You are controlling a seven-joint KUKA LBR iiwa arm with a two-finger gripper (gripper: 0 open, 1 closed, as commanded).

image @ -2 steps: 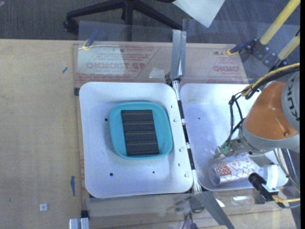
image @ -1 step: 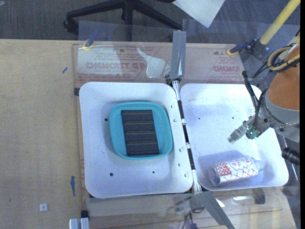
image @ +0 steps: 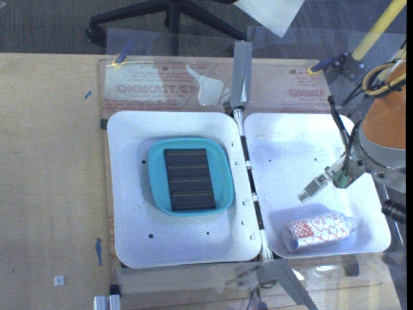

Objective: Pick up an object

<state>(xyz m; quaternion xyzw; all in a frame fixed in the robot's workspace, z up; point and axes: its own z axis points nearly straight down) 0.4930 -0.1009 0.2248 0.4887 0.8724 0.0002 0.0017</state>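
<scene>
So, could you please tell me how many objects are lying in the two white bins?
2: a teal plate holding a dark ridged block in the left bin, and a red-patterned white packet in the right bin.

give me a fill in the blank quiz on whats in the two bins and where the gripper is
1. The teal tray lies in the ____ bin.
2. On the teal tray rests a dark ribbed ____.
3. The red-and-white patterned bottle lies on its side in the ____ bin.
4. The gripper hangs over the ____ bin.

Missing words: left; block; right; right
</scene>
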